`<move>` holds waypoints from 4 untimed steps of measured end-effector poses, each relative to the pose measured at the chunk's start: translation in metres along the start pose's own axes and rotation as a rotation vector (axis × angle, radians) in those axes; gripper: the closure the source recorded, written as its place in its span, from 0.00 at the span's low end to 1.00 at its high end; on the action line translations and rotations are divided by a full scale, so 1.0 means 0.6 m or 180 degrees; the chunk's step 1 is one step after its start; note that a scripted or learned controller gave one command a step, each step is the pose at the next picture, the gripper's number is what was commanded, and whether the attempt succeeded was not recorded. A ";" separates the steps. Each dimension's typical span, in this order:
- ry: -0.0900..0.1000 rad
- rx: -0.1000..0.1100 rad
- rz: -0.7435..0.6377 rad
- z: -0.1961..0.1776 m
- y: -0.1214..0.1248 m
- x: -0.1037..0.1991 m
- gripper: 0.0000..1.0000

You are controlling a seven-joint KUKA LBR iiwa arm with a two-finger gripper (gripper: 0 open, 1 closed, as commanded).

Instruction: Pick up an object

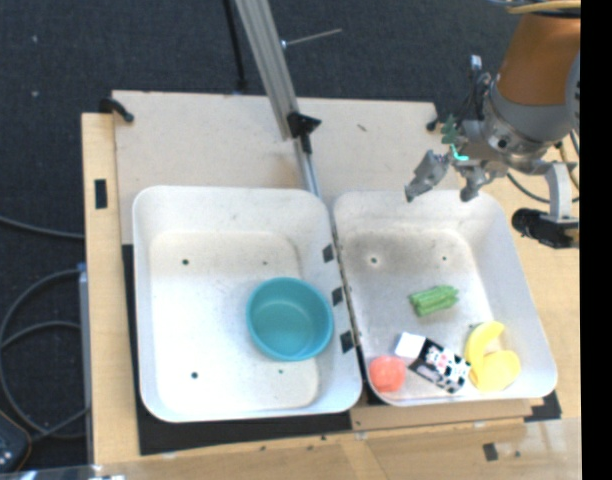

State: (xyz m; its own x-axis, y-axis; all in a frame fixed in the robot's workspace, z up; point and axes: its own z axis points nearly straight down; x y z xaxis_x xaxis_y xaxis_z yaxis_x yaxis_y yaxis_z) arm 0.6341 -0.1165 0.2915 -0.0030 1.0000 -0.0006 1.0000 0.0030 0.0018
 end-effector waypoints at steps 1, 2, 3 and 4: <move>-0.0004 0.0019 0.0013 0.103 -0.010 -0.002 0.00; -0.0005 0.0016 0.0019 0.174 -0.005 -0.004 0.00; -0.0003 0.0020 0.0017 0.267 -0.022 0.000 0.00; 0.0000 -0.0006 0.0033 0.243 -0.018 -0.001 1.00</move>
State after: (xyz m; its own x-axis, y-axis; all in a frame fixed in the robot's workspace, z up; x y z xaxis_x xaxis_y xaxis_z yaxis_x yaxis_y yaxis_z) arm 0.6233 -0.1173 0.1459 0.0072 1.0000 -0.0006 1.0000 -0.0072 0.0037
